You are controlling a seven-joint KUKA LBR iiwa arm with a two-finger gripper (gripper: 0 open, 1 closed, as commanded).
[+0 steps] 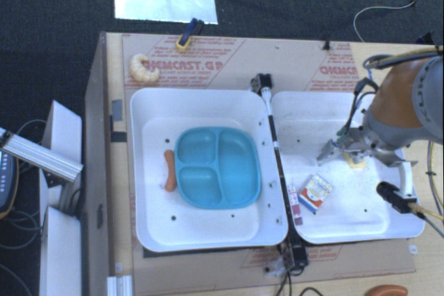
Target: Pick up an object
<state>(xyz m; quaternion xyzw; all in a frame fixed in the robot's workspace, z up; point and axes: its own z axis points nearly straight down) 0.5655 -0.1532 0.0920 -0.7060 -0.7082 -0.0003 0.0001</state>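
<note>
The desk [208, 62] is topped with brown printed cardboard and carries two shallow white plastic bins with rounded corners, side by side. The left bin [149, 149] holds a smooth teal divided plate [217, 167] with three compartments, rounded-square in outline. Just beside its left edge, apart from it, lies an orange sausage-shaped toy [169, 170], lengthwise along the bin floor.

The right bin [305, 121] has a speckled floor. A small printed carton [314, 192], white with red and yellow patches, lies flat near the bin's middle, tilted. Just left of it, against the dividing wall, a thin strip with pink and dark marks [295, 203] lies; its nature cannot be made out. A pale yellowish object [356, 160] sits under the tool and is largely hidden by it.

The grey arm [416, 107], with its orange band, enters from the right and is cut off by the frame edge. It bends down over the right bin, and the gripper [338, 148] sits low over the bin floor, angled to the left. Whether the jaws are apart or together cannot be told; nothing is seen between them.

On the cardboard behind the left bin rest a cream curled ridged item [143, 68] and a yellow and dark clip-like piece [189, 35].
</note>
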